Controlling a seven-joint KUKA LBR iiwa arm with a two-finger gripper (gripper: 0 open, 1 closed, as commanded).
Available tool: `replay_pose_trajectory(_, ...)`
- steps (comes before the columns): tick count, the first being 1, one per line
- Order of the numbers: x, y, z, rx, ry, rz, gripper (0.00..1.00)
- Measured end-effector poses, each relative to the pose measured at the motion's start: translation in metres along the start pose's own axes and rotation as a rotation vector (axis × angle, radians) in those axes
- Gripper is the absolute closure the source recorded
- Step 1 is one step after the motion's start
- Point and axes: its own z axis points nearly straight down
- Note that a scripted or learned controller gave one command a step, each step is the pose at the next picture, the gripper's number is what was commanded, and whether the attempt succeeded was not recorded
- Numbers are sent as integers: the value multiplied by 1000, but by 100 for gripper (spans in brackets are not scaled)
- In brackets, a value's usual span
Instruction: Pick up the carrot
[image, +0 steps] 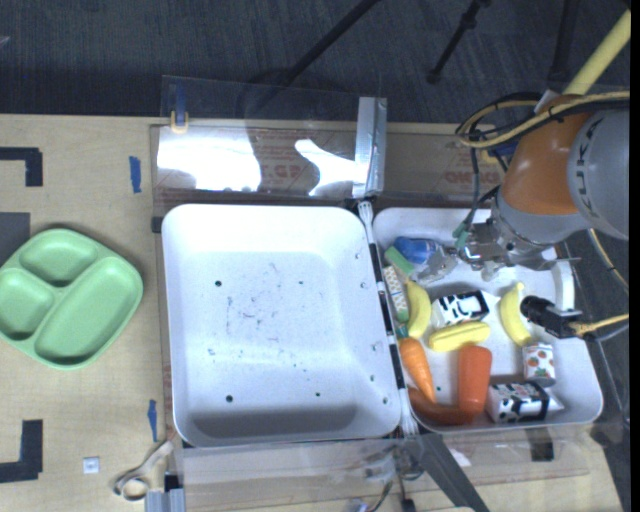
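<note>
The carrot (417, 368) lies in the right bin (585, 400), against its left wall near the front, pointing down toward the front edge. Just to its right stands an orange-red cylinder (474, 380), with a yellow block (459, 335) above them and a banana (418, 308) further back. The end effector (478, 250) hangs over the back of this bin, well apart from the carrot; how far open it is cannot be told. The left bin (268, 320) sits beside it, and a green divided plate (68, 296) rests on the bench (60, 420).
</note>
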Motion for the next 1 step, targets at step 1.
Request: replay_pose_trajectory(1,0,0,0,0,0,0,0)
